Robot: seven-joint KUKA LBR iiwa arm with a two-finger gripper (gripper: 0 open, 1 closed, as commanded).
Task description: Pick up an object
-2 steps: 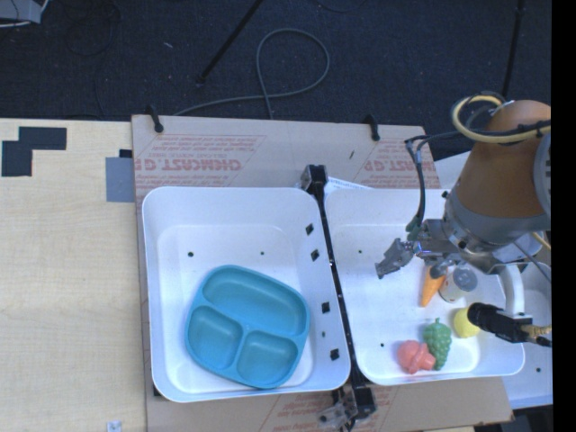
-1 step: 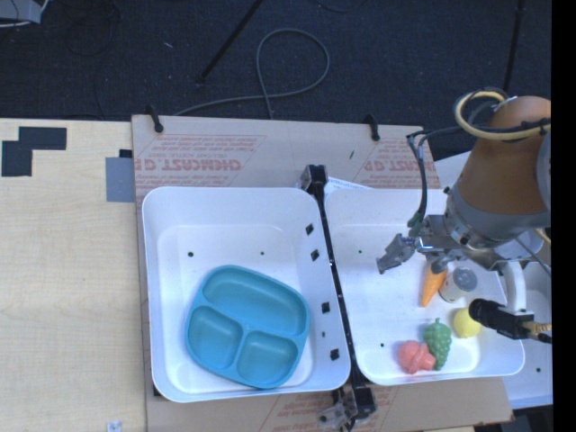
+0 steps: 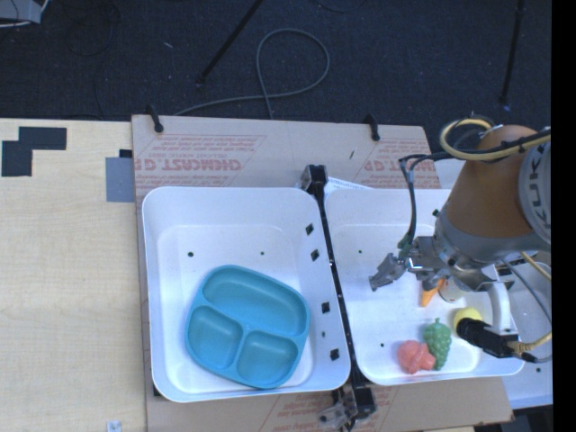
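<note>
Two bins: left [image 3: 171, 241] holds blue tray [image 3: 246, 326]; right [image 3: 369, 349] toys, claw [image 3: 389, 273] state unclear.

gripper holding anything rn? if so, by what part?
Nothing visibly held. The gripper hangs over bare floor of the right bin, apart from the toys.
</note>
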